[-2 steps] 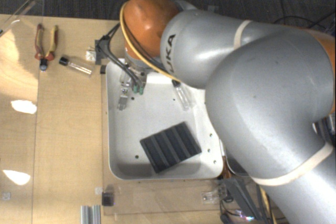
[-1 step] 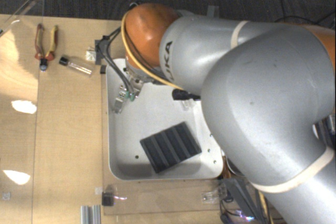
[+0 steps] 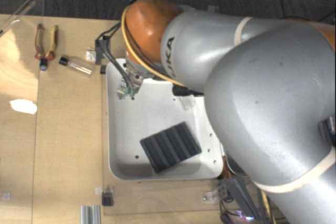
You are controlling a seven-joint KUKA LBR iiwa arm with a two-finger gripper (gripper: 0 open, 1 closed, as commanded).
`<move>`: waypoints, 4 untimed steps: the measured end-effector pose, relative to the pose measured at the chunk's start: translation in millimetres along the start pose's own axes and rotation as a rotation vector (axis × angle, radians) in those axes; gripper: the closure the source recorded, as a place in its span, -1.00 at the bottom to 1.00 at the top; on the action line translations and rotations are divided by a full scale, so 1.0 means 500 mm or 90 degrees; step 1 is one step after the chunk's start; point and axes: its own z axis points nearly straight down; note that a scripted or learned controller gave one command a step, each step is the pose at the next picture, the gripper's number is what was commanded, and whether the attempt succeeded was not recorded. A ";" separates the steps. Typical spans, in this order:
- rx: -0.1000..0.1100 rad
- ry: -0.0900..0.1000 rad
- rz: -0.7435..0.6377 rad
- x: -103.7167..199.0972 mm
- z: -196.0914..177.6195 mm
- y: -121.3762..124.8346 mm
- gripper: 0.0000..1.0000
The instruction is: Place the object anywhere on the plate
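One white bin (image 3: pixel 113 128) is seen on the wooden bench (image 3: pixel 63 165), and everything here is placed against it. One dark ribbed slab (image 3: pixel 170 147) is found lying flat on the bin's floor, toward its near wall, turned at a slant to the bin's sides; nothing is touching it. One grey arm (image 3: pixel 262 92) is spread across the bin's right side, with its orange band (image 3: pixel 149 26) hung over the bin's far left corner. Below that band the gripper (image 3: pixel 128 89) is glimpsed just inside that same corner, well apart from the slab; whether it is open or closed cannot be told, and nothing is seen held in it.

Left of the bin, three loose things are counted: one pair of red-handled pliers (image 3: pixel 45 42) farthest out, one small clear tube (image 3: pixel 76 64) nearer the bin's far corner, and one white scrap (image 3: pixel 23 107) well off to the left.
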 end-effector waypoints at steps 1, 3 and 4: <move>0.000 0.004 -0.244 0.057 0.023 -0.024 1.00; -0.001 0.003 -0.284 -0.030 -0.204 0.020 1.00; 0.003 0.008 -0.233 -0.001 0.013 -0.055 1.00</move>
